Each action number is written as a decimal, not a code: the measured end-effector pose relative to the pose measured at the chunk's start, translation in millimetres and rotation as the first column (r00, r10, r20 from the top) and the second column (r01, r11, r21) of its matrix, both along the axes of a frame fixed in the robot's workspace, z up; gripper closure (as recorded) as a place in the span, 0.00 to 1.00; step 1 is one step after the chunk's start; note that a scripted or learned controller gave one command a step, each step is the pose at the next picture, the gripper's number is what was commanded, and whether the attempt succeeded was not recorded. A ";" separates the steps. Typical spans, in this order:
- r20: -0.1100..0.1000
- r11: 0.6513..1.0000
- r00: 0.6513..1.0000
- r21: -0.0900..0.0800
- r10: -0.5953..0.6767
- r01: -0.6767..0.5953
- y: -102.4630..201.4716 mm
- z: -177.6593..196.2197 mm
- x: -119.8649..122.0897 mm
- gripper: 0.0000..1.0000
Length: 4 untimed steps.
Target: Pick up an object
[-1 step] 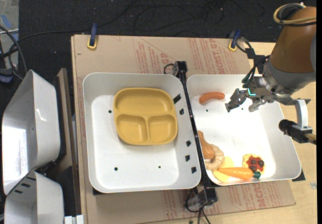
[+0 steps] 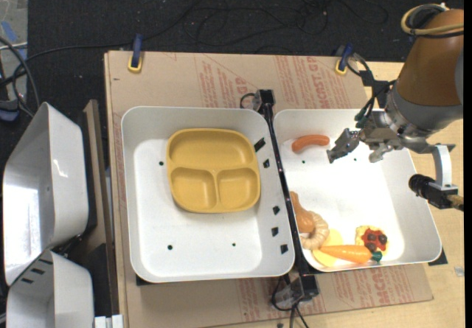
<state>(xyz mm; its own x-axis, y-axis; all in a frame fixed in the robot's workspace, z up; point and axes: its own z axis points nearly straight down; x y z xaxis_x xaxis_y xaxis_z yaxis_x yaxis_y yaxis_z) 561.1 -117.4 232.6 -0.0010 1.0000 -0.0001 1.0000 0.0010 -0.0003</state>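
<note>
In the right bin (image 2: 413,194), an orange-red sausage (image 2: 310,143) lies near the far left corner. Along the near edge lie an orange carrot (image 2: 345,252), a yellow piece with red and green toppings (image 2: 371,236) and a tan, shrimp-like piece (image 2: 310,223). My gripper (image 2: 361,149) hangs over the far part of the right bin, just right of the sausage and above it. Its fingers (image 2: 341,148) stand apart, open, with nothing between them.
The left bin (image 2: 147,245) holds a yellow three-compartment plate (image 2: 214,169). A black divider with clips (image 2: 276,172) separates the two bins. The arm's grey and orange body (image 2: 431,68) looms over the right bin's far right corner. White containers (image 2: 44,179) stand left of the bench.
</note>
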 end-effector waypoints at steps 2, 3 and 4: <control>-0.007 1.000 1.000 0.002 -0.003 0.003 9.5 -124.2 -10.1 0.00; -0.003 1.000 1.000 0.001 -0.003 0.003 10.0 -141.7 -10.6 0.00; 0.000 1.000 1.000 0.000 -0.004 0.004 10.0 -130.4 -9.8 1.00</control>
